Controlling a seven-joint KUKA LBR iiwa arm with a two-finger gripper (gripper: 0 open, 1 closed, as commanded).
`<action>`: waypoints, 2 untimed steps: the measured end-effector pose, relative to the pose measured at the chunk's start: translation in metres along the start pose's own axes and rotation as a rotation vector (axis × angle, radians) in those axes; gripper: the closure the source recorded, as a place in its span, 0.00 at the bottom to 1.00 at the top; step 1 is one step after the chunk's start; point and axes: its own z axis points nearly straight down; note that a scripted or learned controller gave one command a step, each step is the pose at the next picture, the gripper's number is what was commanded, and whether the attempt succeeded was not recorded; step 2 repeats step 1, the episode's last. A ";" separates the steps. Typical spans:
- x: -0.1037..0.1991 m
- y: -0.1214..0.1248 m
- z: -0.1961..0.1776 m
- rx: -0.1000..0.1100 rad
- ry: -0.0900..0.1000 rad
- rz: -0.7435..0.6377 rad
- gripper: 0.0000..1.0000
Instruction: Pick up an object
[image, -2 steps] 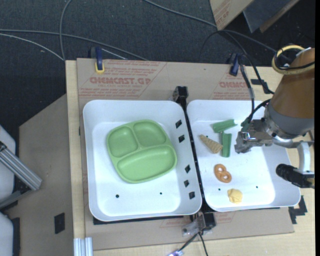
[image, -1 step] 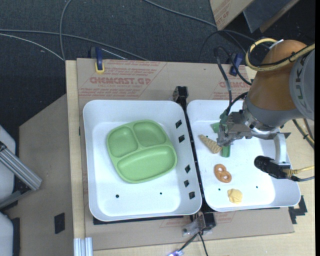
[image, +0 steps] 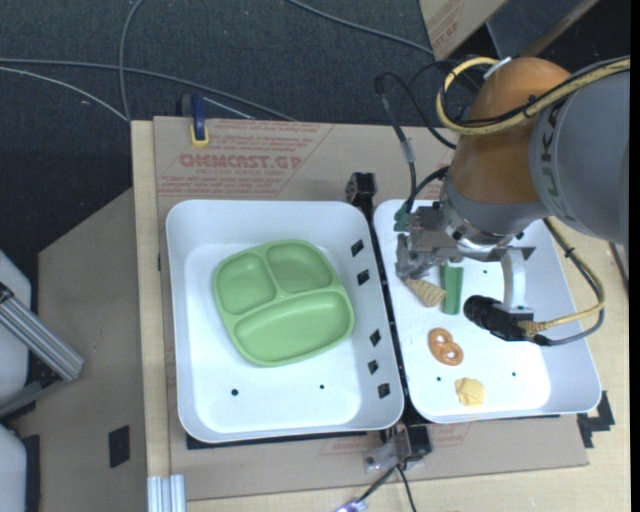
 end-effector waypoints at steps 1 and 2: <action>0.051 0.019 -0.008 0.000 0.000 0.001 1.00; 0.051 0.019 -0.008 0.000 0.000 0.001 1.00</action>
